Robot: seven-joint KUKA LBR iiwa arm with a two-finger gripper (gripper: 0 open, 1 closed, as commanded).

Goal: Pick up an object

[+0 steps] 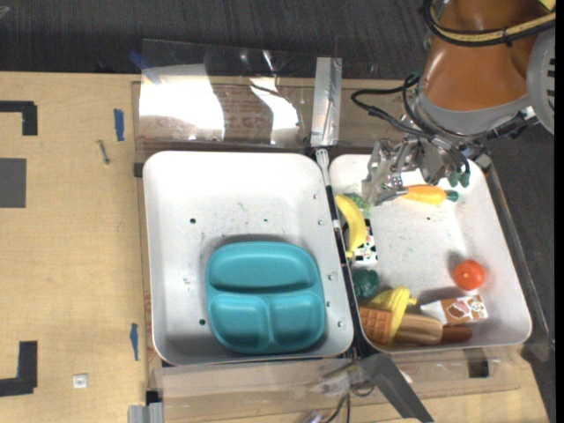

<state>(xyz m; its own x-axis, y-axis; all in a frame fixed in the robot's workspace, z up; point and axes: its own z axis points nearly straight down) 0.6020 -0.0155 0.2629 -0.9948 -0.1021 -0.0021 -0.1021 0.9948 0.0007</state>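
Note:
My gripper (388, 181) hangs low over the far left part of the right bin (421, 247), under the orange-banded wrist (471, 33). An orange toy carrot (429, 195) with a green tip lies just right of the gripper, touching or nearly touching it. A yellow banana (351, 218) lies just below and left of the gripper, along the bin's left wall. Nearer the front are an orange ball (469, 274), a small brown carton (463, 309), a waffle cone (381, 317), a bun (419, 327) and a dark green toy (364, 282).
The left bin (167, 236) holds a teal divided tray (263, 296). A clear plastic sheet (229, 104) and a metal strip (325, 104) stand behind the bins. Wooden bench surface (62, 236) stretches to the left.

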